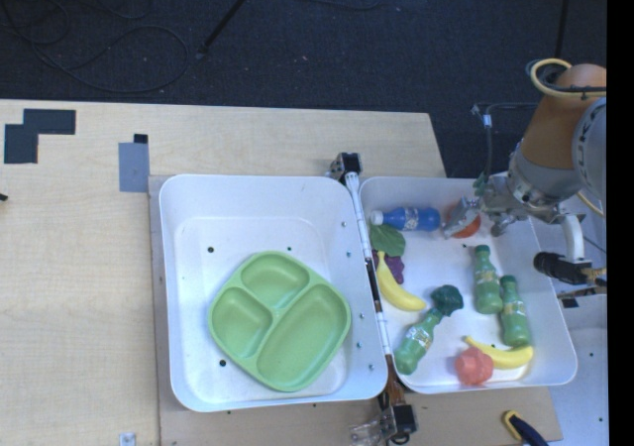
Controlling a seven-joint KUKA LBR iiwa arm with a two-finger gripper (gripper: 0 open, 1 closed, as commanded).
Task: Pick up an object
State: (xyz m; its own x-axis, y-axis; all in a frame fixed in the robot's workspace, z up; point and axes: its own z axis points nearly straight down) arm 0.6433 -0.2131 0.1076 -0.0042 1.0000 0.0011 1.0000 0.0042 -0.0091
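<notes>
The right bin (555,375) holds several toys. A blue bottle (411,219) lies at the back, with a green leafy piece (387,240) and a purple piece (394,267) beside it. There are also a banana (396,291), a broccoli (447,298), a green bottle (417,338), two more green bottles (485,280) (513,312), a second banana (501,354) and a pink-red fruit (474,367). My gripper (468,220) hangs low over the back of this bin, just right of the blue bottle. A small red-orange object (467,226) sits right at its tip.
The left bin (178,236) holds a green divided plate (280,320). A ridge (363,256) where the two bin rims meet runs between the bins. The arm's grey body and orange band (560,132) stand over the right bin's back right corner.
</notes>
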